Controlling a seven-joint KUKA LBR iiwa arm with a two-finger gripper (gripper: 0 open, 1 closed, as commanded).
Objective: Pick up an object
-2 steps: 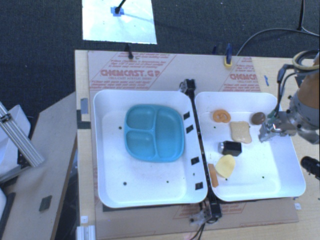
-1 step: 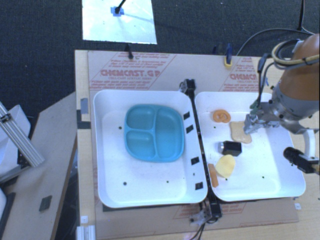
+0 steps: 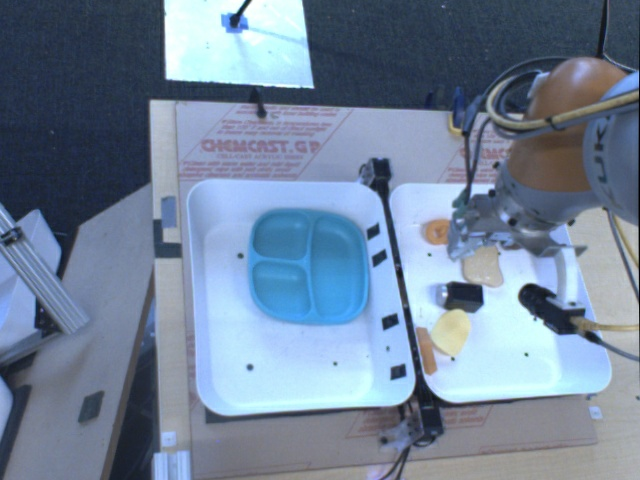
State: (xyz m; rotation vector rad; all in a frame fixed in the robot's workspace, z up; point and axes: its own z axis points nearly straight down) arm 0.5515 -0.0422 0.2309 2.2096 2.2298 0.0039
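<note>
My gripper (image 3: 468,242) hangs low over the back left part of the right bin (image 3: 520,368), at the end of the grey and orange arm. A beige flat piece (image 3: 484,268) lies right under and in front of it. An orange round piece (image 3: 435,232) sits just to its left. A small black block (image 3: 463,296) with a pale end lies in front of the beige piece. Nearer the front are a yellow chip-like piece (image 3: 451,332) and an orange stick (image 3: 427,351) along the bin's left wall.
The left bin (image 3: 215,368) holds a blue divided plate (image 3: 307,266). A black-taped ridge (image 3: 388,268) separates the two bins. A shiny square sheet (image 3: 235,28) lies beyond the bench at the back.
</note>
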